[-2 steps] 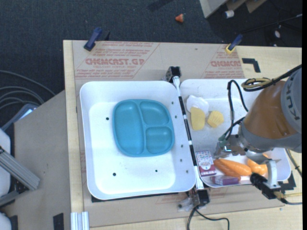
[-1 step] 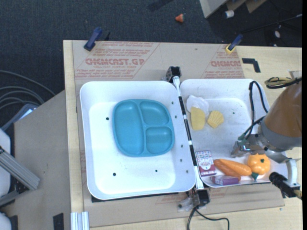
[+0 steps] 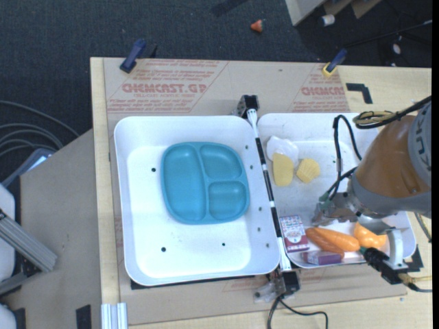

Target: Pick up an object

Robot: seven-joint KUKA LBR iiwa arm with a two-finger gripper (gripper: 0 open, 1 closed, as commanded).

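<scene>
Gripper (image 3: pixel 328 210) lowered into right bin (image 3: pixel 322 125), fingers' spread impossible to tell, orange carrot-like object (image 3: pixel 332 239) just below them, two yellow pieces (image 3: pixel 295 169) above-left, blue tray (image 3: pixel 204 181) far left.

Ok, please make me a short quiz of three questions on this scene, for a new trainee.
1. True or false: the blue divided plate lies in the left bin.
2. How many yellow pieces lie side by side in the right bin?
3. The orange carrot lies at the right bin's: A) near edge, B) far edge.

Key: 1 true; 2 two; 3 A.
</scene>
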